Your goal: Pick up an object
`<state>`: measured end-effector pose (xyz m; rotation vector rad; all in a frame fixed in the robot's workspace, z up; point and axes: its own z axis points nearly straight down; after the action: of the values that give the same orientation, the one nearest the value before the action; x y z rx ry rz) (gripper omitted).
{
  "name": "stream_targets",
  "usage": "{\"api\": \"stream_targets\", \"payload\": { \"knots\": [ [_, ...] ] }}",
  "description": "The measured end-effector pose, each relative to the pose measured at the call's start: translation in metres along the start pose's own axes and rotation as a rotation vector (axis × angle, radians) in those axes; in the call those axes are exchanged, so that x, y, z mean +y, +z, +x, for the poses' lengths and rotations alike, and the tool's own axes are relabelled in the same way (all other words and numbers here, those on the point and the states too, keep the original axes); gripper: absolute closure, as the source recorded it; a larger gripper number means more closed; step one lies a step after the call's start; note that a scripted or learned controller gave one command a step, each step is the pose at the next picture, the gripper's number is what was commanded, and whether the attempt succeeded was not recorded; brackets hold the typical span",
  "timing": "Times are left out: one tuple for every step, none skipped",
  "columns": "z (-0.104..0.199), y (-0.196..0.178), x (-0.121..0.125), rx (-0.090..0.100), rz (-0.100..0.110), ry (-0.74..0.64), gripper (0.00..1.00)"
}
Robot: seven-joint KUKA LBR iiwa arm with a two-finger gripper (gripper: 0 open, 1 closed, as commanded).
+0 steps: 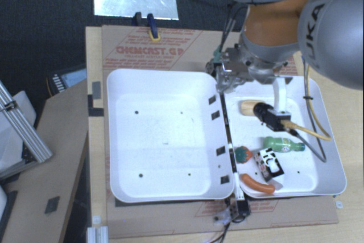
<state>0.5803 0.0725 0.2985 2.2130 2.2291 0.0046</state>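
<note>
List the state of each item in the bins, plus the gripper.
green bottle, lying on its side
orange sausage, lying flat
black-and-white box, lying flat, untouched
tan piece, lying flat
orange-and-green toy, lying beside the divider
gripper, at divider's far end, nothing visibly held

The left bin (pixel 165 145) has open floor from wall to wall. Over the right bin (pixel 329 163), the arm (pixel 284 8) covers the far half, with a tan piece (pixel 248 106) lying below it. In the near half, a green bottle (pixel 283 145), a black-and-white block (pixel 269 163), an orange-and-green toy (pixel 243 153) and an orange sausage (pixel 257 184) crowd close together by the middle wall. Bare floor runs along the right wall.
</note>
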Motion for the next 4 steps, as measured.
{"api": "stream_targets", "payload": {
  "knots": [
    [-0.104, 0.003, -0.047, -0.006, 0.002, 0.016, 1.0],
    [-0.032, -0.093, -0.054, 0.002, -0.01, -0.004, 1.0],
    [0.045, -0.218, -0.037, 0.004, -0.015, -0.005, 1.0],
    [0.001, 0.078, -0.023, -0.005, 0.017, 0.009, 1.0]
  ]
}}
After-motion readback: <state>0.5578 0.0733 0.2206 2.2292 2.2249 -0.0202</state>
